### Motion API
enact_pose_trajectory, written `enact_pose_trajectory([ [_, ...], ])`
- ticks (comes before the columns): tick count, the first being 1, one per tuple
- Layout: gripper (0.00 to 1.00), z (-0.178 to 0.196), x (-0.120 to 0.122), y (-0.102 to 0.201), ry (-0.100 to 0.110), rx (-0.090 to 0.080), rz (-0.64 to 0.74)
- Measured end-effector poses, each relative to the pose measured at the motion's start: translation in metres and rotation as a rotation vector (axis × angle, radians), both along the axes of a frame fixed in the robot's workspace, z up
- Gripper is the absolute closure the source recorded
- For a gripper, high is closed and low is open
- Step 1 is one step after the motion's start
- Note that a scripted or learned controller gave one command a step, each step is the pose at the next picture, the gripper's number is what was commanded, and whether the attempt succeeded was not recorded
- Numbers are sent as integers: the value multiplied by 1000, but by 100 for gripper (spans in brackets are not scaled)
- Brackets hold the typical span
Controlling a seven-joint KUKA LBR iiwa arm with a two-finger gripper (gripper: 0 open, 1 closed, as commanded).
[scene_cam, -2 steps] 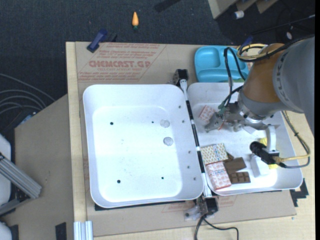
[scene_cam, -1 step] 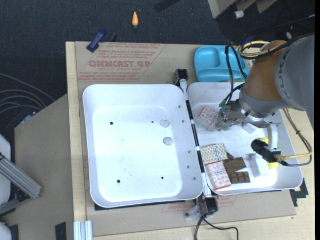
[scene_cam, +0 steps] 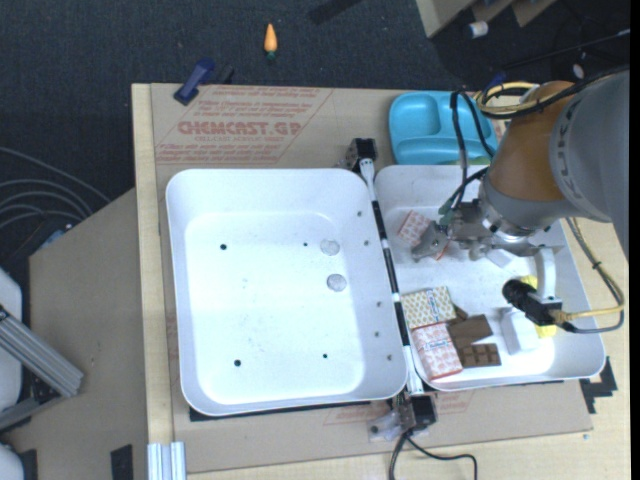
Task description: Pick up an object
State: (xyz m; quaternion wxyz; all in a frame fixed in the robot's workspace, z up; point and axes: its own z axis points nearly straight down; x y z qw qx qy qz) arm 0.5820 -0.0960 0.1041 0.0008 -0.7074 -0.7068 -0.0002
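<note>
Where the claw (scene_cam: 438,242) hangs low over the upper part of the right bin (scene_cam: 425,183), a small pink packet (scene_cam: 412,228) lies flat on the bin floor, just beside the claw on the side nearest the left bin. Packet not lifted. Cannot tell whether the claw is wide or narrow; dark parts crowd it. Grey arm (scene_cam: 545,158) with orange band reaches in from the view's right. Lower in the same bin, well apart from the claw: a patterned packet (scene_cam: 428,306), a red-and-white packet (scene_cam: 437,351) touching it below, a brown block (scene_cam: 475,340) just beside those two, and a white scrap (scene_cam: 510,333) near the block. The left bin (scene_cam: 260,298) shows two grey round spots (scene_cam: 333,265) on its floor. A blue tray (scene_cam: 430,128) sits behind the right bin. Both bins rest on a brown tabletop (scene_cam: 250,128) with red lettering; a blue object (scene_cam: 193,83) lies at its far edge. An orange bit (scene_cam: 270,38) lies on the dark floor beyond.
</note>
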Motion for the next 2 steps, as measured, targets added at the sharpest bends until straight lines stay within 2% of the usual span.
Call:
enact_pose_trajectory([
  [1, 0, -14, 80, -14, -12, -3, 2],
  [2, 0, -20, 29, 2, 1, -1, 1],
])
